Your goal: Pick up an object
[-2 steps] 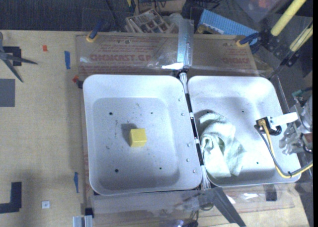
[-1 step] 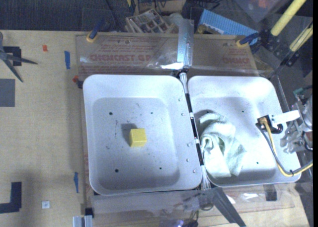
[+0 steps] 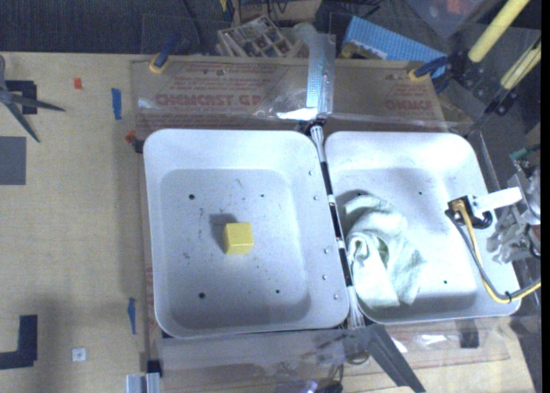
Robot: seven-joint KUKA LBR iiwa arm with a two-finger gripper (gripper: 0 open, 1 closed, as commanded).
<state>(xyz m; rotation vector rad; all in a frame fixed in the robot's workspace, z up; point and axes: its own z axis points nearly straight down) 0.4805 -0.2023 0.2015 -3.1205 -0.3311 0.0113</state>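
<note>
A small yellow block lies near the middle of the left bin. A crumpled white cloth with green marks lies in the left half of the right bin, against the wall shared with the left bin. My gripper sits at the right bin's far right rim, partly cut off by the frame edge. It is well apart from the cloth and far from the block, with nothing visibly held. A yellow cable loops below it over the bin's right side.
Clear plastic sheeting and a metal strip lie behind the bins. The wooden bench extends to the left, with blue tape marks and dark tools. Clutter and yellow poles stand at the back right.
</note>
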